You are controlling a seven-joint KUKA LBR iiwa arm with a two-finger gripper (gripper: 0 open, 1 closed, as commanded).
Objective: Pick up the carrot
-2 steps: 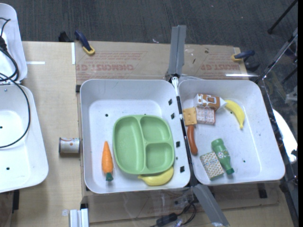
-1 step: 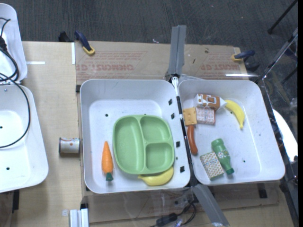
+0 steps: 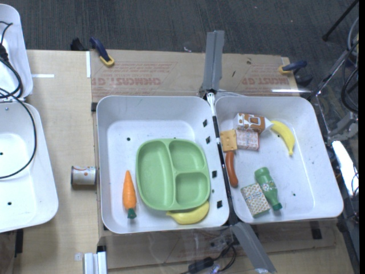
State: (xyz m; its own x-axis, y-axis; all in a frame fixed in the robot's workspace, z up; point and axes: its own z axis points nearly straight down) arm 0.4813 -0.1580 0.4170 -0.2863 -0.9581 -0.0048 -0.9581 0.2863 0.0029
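The carrot [image 3: 129, 193] is orange with a small green stem end pointing toward the front. It lies lengthwise in the left bin [image 3: 111, 124], near that bin's front left corner, just left of a green divided plate [image 3: 173, 173]. Nothing touches or covers the carrot.
A yellow banana [image 3: 190, 214] lies at the plate's front edge. The right bin [image 3: 319, 170] holds a second banana [image 3: 284, 135], a green bottle [image 3: 268, 189], a sausage [image 3: 231, 168], a cheese slice [image 3: 228, 140] and small cartons [image 3: 251, 122]. A small can [image 3: 84, 176] sits on the bench left of the bins.
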